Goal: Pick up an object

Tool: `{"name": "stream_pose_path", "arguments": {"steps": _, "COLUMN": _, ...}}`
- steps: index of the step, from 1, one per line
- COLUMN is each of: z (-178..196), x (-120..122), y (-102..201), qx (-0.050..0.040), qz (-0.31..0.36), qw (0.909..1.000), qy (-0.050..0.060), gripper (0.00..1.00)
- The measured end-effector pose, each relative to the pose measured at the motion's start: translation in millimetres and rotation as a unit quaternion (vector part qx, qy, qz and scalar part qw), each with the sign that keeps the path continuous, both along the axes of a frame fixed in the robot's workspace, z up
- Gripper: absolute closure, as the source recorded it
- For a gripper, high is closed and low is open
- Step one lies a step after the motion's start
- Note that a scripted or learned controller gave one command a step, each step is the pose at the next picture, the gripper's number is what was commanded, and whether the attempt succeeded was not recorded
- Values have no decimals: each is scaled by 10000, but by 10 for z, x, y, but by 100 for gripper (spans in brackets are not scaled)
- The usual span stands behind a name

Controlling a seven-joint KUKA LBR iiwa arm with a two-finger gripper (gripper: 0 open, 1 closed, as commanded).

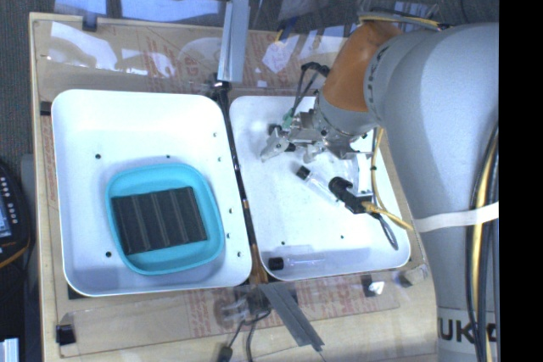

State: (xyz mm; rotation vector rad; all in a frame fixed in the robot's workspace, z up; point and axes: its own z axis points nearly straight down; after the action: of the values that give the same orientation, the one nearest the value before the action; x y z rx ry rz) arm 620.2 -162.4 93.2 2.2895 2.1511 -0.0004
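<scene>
Bench (pixel 170 314) with two shallow white bins side by side, seen from above at a slant. The left bin (pixel 127 123) holds a blue tray (pixel 161 175), set toward its near side. A dark ribbed insert (pixel 161 219) fills the floor of the tray.

The arm (pixel 441 114) reaches in from the right, and its orange band (pixel 352 68) lies over the far right corner of the right bin (pixel 280 216). The gripper (pixel 288 153) is low over the far half of that bin. Its two metal fingers are spread apart, with bare white floor between them, and they grasp nothing.

Two loose things lie in the right bin. A small black piece (pixel 303 173) rests on the floor just on the near side of the gripper, close to the right finger; whether they touch cannot be told. A clear tube (pixel 301 261) with a dark end lies lengthwise along the near wall, well apart from the gripper.
</scene>
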Motion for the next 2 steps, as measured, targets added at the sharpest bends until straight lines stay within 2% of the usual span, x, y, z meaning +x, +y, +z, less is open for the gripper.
{"name": "stream_pose_path", "arguments": {"steps": 1, "z": 99, "x": 0, "y": 9, "qx": 8, "qz": 22, "qw": 10000, "qy": 10, "gripper": 100}}
{"name": "stream_pose_path", "arguments": {"steps": 2, "z": 99, "x": 0, "y": 10, "qx": 8, "qz": 25, "qw": 10000, "qy": 11, "gripper": 0}}
